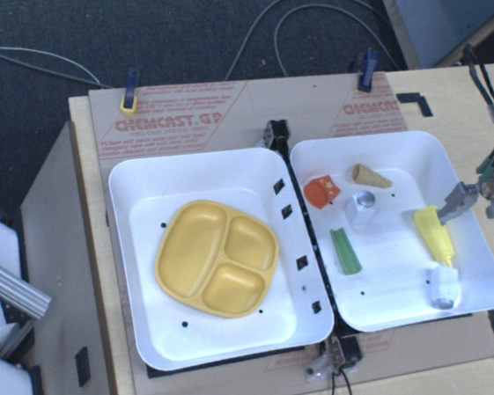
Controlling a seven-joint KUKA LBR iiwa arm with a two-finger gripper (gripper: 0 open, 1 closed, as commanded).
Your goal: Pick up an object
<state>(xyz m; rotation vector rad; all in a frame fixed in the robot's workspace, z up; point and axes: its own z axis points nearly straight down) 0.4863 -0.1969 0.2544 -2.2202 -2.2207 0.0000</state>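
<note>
**Gripper at right rim of right bin, nothing visibly held**

Bench carries two white bins side by side. Left bin holds one yellow compartment tray, three sections, lying flat near the bin's centre, turned at a slant to the bin walls.

Right bin holds the loose items. Orange-red piece near the far-left corner. Tan cone-shaped piece just beside it, toward the far wall. Small clear cup near both, a little closer to centre. Green stick lies along the left wall, about midway down. Yellow bottle-like object lies near the right wall, long axis running roughly front to back. White object sits in the near-right corner, just beside the yellow one's near end.

Gripper enters over the right rim, its tip just beside the far end of the yellow object. Contact cannot be told. Finger spacing: cannot tell at this resolution.
</note>
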